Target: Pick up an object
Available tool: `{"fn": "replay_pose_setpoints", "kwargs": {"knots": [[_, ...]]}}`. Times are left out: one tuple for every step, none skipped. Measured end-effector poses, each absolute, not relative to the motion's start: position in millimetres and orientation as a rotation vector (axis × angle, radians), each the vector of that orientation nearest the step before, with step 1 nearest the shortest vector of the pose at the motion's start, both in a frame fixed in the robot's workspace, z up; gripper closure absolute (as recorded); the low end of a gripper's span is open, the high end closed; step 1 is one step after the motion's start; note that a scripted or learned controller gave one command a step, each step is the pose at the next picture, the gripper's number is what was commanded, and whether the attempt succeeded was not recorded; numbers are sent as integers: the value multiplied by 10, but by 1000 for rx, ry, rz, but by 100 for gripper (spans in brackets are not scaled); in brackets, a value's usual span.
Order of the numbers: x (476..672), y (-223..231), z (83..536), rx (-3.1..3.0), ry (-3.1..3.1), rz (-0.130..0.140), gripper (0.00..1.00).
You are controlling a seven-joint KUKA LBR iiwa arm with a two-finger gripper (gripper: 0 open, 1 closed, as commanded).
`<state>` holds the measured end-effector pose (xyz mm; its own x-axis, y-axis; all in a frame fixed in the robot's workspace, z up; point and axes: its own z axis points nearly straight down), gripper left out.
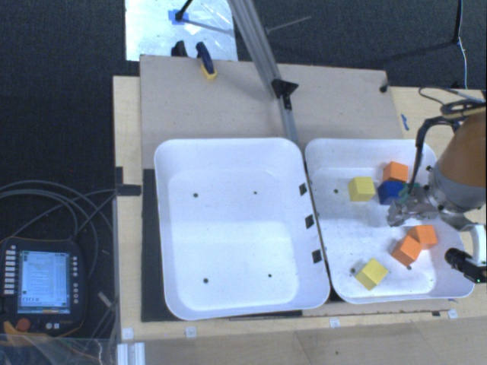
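The fingers (401, 213) hang low in the right bin (329, 175), a grey cluster just near of the blue block (389, 192); whether they are open or closed cannot be told from this angle, and nothing can be seen between them. The blue block lies touching an orange block (395, 172) on its far side, and a yellow block (361, 188) sits just left of the pair. On the near side of the fingers, two more orange blocks (415, 244) lie pressed together, one slightly right and farther than the other. A second yellow block (372, 274) rests near the bin's near edge, left of those orange ones.

Behind the fingers the arm (466, 172) rises to the right, its orange band broad above the wrist, with a dark cable looping over it.

The left bin (173, 204) sits beside the right one, their rims touching along the middle. Both rest on the bench (228, 101). Far from the bins, a yellow-and-blue clamp (205, 59) lies at the bench's far edge, and a metal pole (259, 40) slants down toward the bins. A teach pendant (42, 284) lies on the floor at the left.
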<state>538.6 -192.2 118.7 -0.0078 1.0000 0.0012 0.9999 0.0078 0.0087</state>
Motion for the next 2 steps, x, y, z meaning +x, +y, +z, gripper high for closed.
{"fn": "replay_pose_setpoints", "kwargs": {"knots": [[5469,-1997,1685,2211,2221,4,100],[5489,-2003,2230,2210,2222,6,100]]}}
